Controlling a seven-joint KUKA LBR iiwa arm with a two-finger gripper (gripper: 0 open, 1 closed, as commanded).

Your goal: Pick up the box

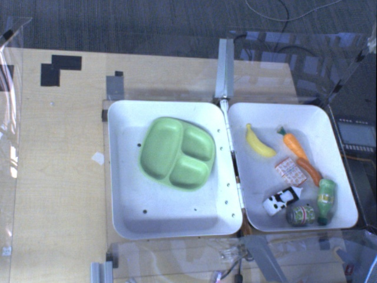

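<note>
1. Thin dark cable (277,7), looped loosely over the grey carpet (147,10) beyond the surface (59,170); cannot tell whether part of the arm's wiring.
2. Narrow grey metal post (224,69), straight and plain, no markings legible.
3. Small tangle of thin wires (231,271) at the near edge, dark with one pinkish strand; too small to tell where attached.

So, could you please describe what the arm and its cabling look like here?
Of the arm itself I can tell nothing here. A thin dark cable loops over the grey carpet beyond the right bin, and short wires lie at the bench near edge.
</note>
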